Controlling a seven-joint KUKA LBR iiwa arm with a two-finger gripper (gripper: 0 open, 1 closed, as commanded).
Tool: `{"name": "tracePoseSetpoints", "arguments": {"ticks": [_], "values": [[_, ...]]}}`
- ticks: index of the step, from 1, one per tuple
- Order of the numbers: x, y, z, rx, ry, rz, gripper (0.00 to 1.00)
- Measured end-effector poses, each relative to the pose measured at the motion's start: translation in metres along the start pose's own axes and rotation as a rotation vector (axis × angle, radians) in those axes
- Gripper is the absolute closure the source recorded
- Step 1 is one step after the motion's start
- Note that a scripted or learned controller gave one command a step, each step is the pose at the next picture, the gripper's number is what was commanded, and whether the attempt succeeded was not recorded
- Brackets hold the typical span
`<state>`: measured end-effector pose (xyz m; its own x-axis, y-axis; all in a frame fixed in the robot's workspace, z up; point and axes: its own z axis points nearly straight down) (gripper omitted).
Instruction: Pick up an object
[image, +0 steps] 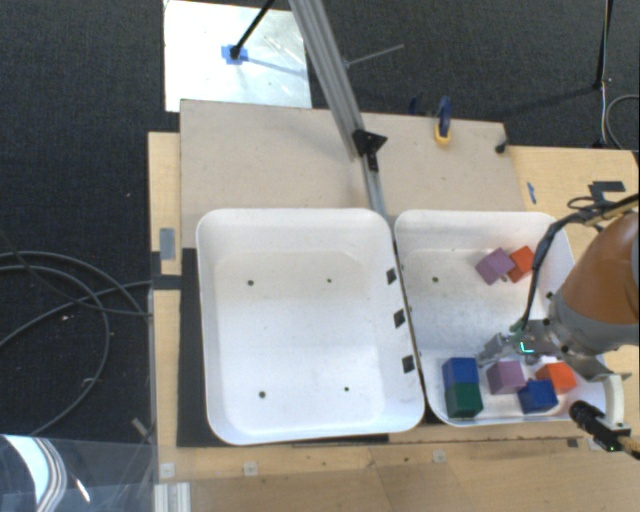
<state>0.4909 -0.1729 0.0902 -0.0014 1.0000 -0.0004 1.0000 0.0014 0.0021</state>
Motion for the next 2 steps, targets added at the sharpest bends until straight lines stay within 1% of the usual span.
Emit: {"name": "tracePoseSetpoints", "arguments": {"ticks": [2], "values": [[0.0001, 0.0000, 0.0000, 0.000, 0.000, 0.000, 0.00]]}}
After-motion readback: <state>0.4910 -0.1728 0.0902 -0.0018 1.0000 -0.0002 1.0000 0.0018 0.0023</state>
